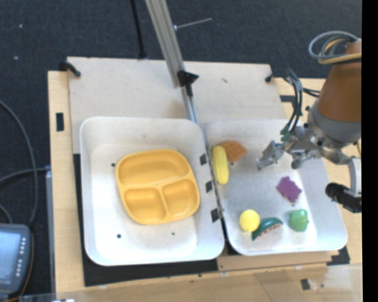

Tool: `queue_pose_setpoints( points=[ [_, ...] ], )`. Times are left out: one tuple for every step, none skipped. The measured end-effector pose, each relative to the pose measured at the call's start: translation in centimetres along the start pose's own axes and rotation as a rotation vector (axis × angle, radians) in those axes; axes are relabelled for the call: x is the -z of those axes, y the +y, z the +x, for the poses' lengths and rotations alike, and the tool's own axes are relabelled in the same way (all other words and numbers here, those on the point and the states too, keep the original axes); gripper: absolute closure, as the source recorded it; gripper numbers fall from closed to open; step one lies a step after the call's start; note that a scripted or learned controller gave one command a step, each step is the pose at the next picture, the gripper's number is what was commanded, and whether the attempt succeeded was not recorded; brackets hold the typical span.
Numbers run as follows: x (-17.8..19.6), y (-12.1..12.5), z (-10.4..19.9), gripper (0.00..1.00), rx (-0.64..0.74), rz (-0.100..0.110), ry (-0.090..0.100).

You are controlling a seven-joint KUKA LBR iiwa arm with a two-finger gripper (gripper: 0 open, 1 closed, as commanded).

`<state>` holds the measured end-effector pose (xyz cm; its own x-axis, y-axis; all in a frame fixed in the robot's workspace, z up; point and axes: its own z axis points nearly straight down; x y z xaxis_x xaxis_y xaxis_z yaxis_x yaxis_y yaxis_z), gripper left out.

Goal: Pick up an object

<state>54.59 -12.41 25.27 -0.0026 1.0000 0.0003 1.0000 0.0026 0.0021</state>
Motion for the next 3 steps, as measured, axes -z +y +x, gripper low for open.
queue_pose_setpoints(
  points=[
    [0.0,0.0,0.0,0.00,-0.002,0.000,0.000],
    [-6.0,0.7,0.0,0.00,-0.005,0.006,-0.001],
    [-10.7,1.5,0.2,0.00,-0.007,0.005,-0.002]
  ],
)
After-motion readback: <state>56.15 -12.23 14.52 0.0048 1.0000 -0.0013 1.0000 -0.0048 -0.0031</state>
